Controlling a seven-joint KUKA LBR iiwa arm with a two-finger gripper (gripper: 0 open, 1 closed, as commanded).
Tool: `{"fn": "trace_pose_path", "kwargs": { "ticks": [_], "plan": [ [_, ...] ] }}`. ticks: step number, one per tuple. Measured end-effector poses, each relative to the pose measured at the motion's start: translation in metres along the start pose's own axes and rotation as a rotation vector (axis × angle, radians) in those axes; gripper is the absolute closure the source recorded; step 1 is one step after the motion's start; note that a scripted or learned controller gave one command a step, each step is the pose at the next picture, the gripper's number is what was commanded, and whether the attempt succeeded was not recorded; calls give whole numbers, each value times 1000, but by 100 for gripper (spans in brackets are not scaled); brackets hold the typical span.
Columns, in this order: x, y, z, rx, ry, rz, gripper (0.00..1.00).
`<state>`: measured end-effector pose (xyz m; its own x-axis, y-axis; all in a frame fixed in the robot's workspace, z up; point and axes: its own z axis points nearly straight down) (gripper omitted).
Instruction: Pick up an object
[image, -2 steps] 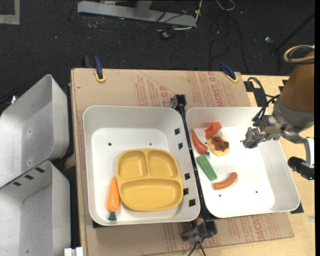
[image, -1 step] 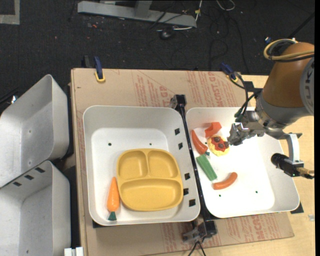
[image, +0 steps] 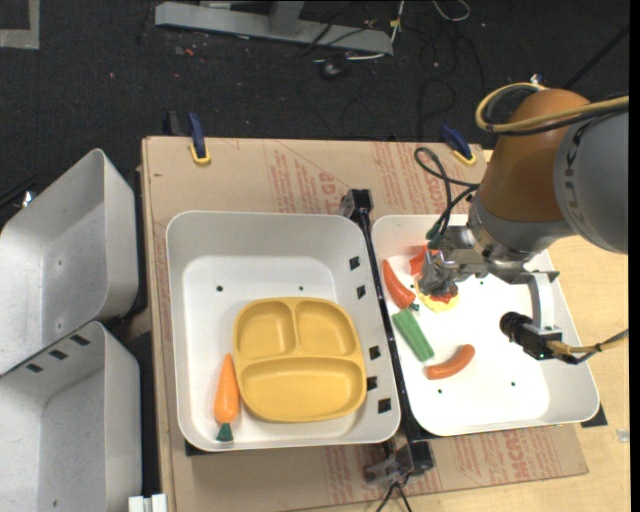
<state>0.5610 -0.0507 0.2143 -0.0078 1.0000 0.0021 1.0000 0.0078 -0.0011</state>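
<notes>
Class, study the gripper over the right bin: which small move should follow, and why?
Probably a short straight descent: the gripper hangs over the small yellow toy piece in the right white bin, beside the red pepper-shaped toy. No grasp is visible yet.

Grey arm (image: 560, 170) enters from right, wrist bent down, hand (image: 437, 275) lowered.

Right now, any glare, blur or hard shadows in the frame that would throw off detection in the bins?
Camera view: lighting is even and soft; the white bin walls read bright but not blown out. The carrot and yellow tray are sharp. The gripper area is cluttered and slightly soft, with the arm's faint shadow on the right bin. The dark floor loses detail.
</notes>
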Motion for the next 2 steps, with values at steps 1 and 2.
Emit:
{"fn": "trace_pose_path", "kwargs": {
  "ticks": [1, 2],
  "plan": [
    [47, 3, -11, -2, 0, 0, 100],
    [104, 3, -16, -1, 0, -1, 100]
  ]
}}
